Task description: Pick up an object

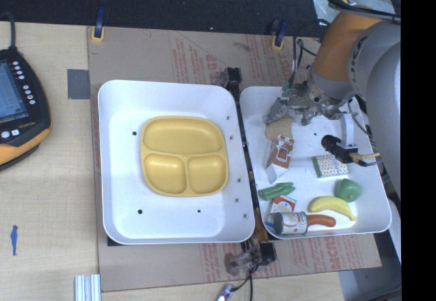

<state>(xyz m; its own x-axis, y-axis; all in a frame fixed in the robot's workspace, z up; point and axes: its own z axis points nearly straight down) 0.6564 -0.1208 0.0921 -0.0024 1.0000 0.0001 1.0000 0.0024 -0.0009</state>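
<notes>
Camera view: claw (286, 107) just above tan piece (278, 131), grip state unclear.

Grey arm (371, 54) reaches in from right, pincer (289, 110) lowered.

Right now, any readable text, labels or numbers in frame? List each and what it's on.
None can be read.
Cardboard sheet: faint red print, too blurred.
Can: label too small.
Small brown packet: print too small.
Teach pendant: screen and keys illegible.
</notes>
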